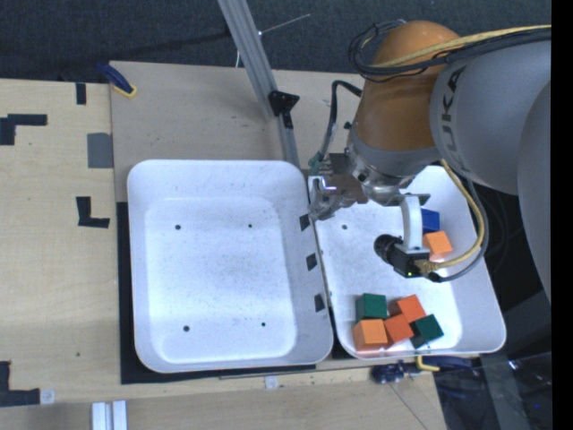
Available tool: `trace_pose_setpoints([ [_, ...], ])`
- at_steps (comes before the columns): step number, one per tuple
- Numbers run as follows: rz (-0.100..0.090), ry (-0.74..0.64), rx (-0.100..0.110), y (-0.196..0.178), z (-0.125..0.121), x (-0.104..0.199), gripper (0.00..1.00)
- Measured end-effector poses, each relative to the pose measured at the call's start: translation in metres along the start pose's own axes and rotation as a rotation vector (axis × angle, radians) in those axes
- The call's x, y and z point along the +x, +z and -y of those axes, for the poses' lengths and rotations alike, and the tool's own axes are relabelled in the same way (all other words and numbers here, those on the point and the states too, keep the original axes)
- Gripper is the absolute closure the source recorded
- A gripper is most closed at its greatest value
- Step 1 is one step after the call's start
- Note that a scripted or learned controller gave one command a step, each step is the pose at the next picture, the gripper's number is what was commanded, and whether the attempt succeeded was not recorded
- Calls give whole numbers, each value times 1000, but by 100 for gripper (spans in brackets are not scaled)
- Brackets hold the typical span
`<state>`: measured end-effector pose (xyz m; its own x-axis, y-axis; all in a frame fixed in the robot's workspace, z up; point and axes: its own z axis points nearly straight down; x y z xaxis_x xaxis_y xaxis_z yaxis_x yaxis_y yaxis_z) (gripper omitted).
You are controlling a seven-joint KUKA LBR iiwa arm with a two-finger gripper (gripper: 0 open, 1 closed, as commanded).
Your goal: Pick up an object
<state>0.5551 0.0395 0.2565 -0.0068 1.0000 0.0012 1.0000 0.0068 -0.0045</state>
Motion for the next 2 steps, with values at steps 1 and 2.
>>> trace_pose_setpoints([
  [1, 0, -1, 0, 7, 27, 56, 100],
  [2, 2, 4, -2, 6, 26, 52, 0],
])
